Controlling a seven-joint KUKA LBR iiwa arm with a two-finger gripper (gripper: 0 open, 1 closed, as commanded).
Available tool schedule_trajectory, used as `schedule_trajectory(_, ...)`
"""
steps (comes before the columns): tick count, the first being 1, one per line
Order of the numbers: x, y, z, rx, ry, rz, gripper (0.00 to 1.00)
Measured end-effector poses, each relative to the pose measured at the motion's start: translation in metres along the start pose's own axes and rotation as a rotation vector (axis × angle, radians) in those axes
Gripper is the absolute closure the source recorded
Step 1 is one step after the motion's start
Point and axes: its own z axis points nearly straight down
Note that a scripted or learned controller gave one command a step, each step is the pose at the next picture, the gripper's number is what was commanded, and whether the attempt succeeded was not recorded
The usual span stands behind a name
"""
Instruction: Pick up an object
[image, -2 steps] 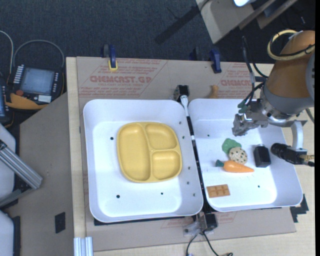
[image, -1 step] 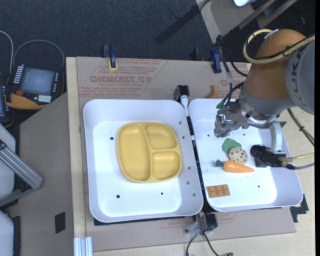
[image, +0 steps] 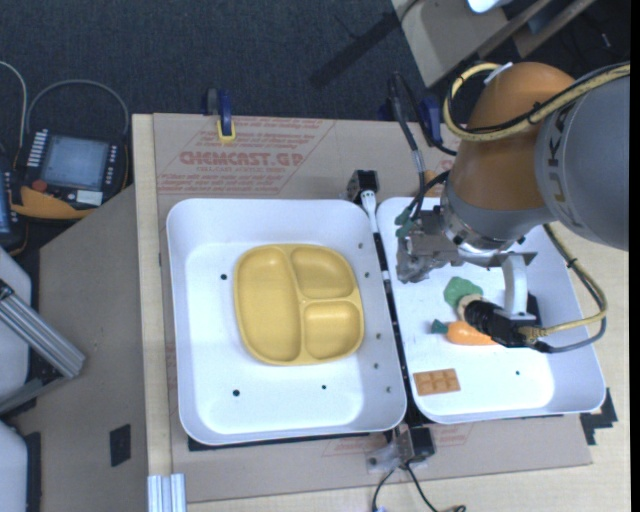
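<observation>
**Reaching Into the Right Bin**

From the camera above, my gripper (image: 415, 255) hangs low over the right bin (image: 560, 395), by its left wall. I cannot tell how it is set. The carrot toy (image: 468, 334) lies just beside me, with a green piece (image: 461, 292) and a brown waffle (image: 436, 381) near. The yellow plate (image: 298, 302) sits in the left bin (image: 200, 300), out of my way.

The arm (image: 560, 120) enters from the right and bends downward over the far left part of the right bin (image: 570, 395). Orange band sits above the wrist. The gripper (image: 418, 250) points down close to that bin's left wall, near its far corner.
</observation>
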Motion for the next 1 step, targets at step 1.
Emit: schedule_trajectory(1,0.0605,-0.003,-0.0037,-0.002,-0.001,-0.001,1.0)
